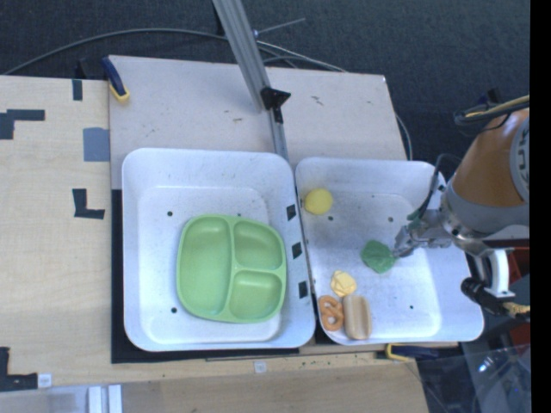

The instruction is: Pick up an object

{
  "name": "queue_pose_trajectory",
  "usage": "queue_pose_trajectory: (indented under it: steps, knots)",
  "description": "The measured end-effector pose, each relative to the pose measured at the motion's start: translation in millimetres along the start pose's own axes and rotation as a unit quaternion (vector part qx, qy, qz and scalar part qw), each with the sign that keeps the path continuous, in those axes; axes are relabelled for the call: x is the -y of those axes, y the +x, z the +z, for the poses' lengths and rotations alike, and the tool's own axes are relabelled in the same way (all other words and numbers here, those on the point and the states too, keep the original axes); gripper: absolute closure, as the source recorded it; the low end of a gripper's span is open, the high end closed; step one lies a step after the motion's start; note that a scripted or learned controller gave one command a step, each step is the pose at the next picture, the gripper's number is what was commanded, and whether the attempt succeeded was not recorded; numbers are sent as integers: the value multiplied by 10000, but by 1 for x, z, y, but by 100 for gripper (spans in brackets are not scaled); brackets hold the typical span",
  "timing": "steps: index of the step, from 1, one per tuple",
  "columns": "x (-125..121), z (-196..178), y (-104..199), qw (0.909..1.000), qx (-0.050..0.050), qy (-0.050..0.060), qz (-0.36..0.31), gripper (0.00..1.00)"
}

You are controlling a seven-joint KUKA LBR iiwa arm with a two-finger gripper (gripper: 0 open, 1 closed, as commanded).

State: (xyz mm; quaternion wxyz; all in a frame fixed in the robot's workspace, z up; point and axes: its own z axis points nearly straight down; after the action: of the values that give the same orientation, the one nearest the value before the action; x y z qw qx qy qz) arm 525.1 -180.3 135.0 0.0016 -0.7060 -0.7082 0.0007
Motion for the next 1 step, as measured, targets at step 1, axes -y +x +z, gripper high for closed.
queue_pose_trajectory:
  steps: [1]
  knots:
    - [-9,-57,3,10000,12,-34,6,100]
